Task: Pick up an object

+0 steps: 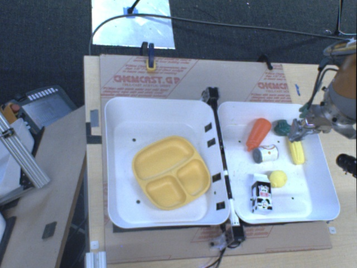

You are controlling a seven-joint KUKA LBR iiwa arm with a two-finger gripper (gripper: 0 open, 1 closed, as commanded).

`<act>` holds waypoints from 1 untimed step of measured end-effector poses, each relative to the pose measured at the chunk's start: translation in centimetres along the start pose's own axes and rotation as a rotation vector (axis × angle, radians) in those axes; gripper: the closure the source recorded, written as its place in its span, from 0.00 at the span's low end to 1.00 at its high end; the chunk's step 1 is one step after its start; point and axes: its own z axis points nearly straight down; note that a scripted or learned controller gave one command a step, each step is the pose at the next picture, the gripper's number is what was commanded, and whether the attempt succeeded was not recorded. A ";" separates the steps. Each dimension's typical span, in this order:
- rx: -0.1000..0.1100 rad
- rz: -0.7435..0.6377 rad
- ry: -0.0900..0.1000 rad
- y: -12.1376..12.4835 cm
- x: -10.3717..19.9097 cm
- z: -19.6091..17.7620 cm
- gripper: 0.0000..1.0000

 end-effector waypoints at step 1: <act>-0.001 -0.001 0.000 0.3 5.6 -0.5 1.00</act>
